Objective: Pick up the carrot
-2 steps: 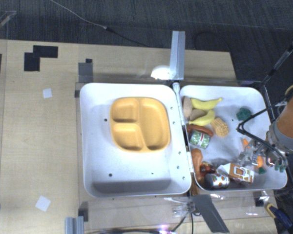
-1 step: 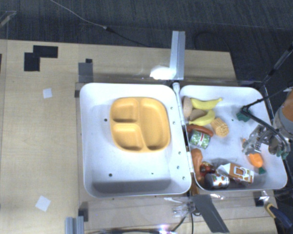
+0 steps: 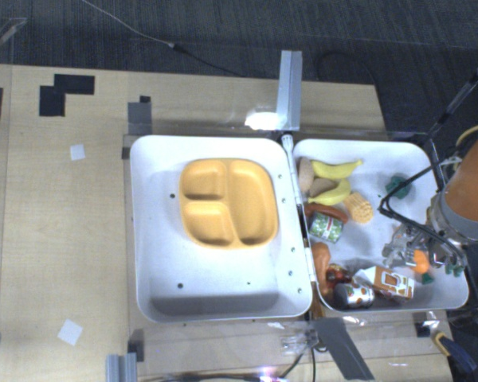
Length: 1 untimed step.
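We see the gripper (image 3: 418, 253) low at the right bin's (image 3: 382, 147) right side, and the carrot (image 3: 421, 261), a small orange piece, apparently pinched between its fingers, directly beneath.

You're looking at a robotics lab setup, not a home. The pale wood desk (image 3: 56, 237) carries two white bins (image 3: 143, 213) held in place by metal brackets (image 3: 290, 86). Black tape marks (image 3: 64, 94) sit on the desk top, cables (image 3: 103, 10) trail over dark carpet (image 3: 223, 14), and the right bin (image 3: 382, 153) holds toy food (image 3: 334, 180).
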Tool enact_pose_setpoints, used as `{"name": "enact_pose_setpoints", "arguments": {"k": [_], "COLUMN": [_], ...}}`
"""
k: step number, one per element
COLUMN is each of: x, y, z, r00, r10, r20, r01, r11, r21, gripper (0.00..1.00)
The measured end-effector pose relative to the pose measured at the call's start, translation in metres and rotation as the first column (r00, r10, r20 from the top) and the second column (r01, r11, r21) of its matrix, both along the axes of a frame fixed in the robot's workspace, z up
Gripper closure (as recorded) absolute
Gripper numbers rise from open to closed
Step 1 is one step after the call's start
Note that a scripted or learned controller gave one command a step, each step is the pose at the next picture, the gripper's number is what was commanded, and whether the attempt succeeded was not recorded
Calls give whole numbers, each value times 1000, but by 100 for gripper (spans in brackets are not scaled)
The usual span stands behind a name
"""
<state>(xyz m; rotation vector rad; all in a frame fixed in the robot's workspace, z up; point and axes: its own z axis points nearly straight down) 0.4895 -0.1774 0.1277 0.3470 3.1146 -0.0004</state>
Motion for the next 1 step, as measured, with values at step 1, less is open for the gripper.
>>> {"name": "enact_pose_setpoints", "arguments": {"k": [1], "x": [10], "y": [15], "z": [38], "r00": [979], "r10": [-205], "r20": [4], "r01": [205], "r11": [979], "r21": [1], "gripper": [100]}}
